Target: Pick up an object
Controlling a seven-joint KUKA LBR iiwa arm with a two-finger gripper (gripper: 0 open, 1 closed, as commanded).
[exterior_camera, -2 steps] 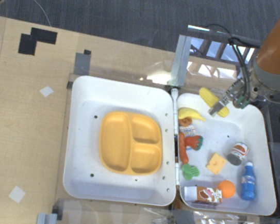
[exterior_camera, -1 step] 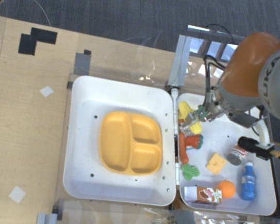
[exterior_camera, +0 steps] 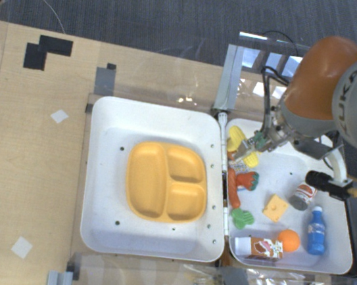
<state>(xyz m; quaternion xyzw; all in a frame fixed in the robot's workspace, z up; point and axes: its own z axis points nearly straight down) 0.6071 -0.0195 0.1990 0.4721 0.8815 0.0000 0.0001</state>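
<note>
Now claw (exterior_camera: 249, 147) sits low over yellow toy corn (exterior_camera: 250, 160) in right bin (exterior_camera: 341, 252)

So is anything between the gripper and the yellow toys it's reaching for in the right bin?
Nothing visible. The gripper is right at the yellow corn-like piece and yellow banana-like piece near the right bin's left wall. The red-orange carrot lies below them.

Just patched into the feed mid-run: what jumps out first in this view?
The yellow divided tray dominates, sitting alone in the left bin. On the right, the grey arm with its big orange band reaches down, its claw low over the yellow items at the back left of the right bin, which is scattered with small toys such as a blue bottle and an orange ball.
</note>
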